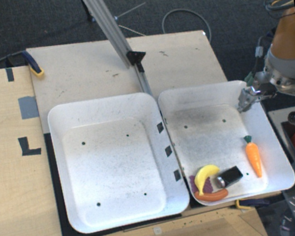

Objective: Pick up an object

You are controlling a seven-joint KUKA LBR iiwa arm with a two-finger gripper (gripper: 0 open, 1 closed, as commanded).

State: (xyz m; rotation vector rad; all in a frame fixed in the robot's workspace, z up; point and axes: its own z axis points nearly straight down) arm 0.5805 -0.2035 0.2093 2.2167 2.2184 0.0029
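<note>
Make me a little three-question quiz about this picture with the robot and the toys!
1. True or false: the toy carrot lies in the right bin.
2. Which thing touches the yellow banana? A) the carrot B) the black block C) the gripper
3. Fill in: the gripper hangs over the right bin's ____ right corner.

Key
1. True. It lies near the right wall, green top pointing away from the front.
2. B. The black block sits right against the banana; a red piece lies just in front of them.
3. Far, well apart from the toys.
</note>
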